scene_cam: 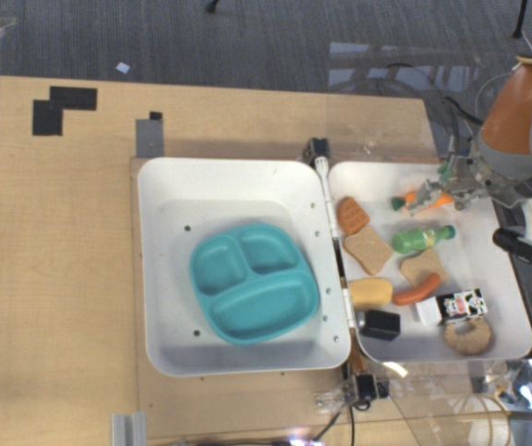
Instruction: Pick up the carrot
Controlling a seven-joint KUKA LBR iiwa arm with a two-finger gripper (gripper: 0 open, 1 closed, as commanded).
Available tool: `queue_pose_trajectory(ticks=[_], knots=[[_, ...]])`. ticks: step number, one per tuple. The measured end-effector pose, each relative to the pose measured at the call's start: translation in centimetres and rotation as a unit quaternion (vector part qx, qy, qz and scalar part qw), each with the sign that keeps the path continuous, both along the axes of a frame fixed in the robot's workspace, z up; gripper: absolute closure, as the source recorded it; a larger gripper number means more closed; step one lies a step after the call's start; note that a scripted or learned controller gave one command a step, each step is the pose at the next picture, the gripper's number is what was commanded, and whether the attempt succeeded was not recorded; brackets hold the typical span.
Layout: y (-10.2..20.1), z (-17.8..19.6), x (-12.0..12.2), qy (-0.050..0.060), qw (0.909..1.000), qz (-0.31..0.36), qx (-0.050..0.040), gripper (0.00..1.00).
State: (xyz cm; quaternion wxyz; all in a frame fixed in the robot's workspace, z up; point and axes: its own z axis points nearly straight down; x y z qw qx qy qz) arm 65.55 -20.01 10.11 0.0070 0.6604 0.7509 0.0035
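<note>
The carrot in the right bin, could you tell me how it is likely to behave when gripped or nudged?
The carrot looks like a small moulded toy, so probably stiff and light. Its tapered, rounded shape may roll or slip sideways under the pincer.

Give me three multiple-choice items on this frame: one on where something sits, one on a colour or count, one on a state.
1. Where is the teal divided plate?
A. in the left bin
B. in the right bin
C. on the bare bench

2. What colour is the bottle in the right bin?
A. red
B. green
C. blue

3. How does the carrot lie?
A. on the teal plate
B. on the floor of the right bin near its far edge, at the gripper
C. on the bench outside both bins

Key: 1 A, the plate rests on the floor of the left bin. 2 B, its body is plainly green. 3 B, the orange carrot with its green end lies near the bin's far wall, with the gripper's tip just to its right.
</note>
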Motion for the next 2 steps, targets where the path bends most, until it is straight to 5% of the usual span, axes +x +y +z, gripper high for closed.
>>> queue_pose_trajectory(ticks=[1,2], knots=[[-0.06,-1.30,1.32,0.016,0.9977,0.065,0.0071,0.00],[0.06,-1.75,0.99,0.025,0.9942,-0.104,0.0096,0.00]])
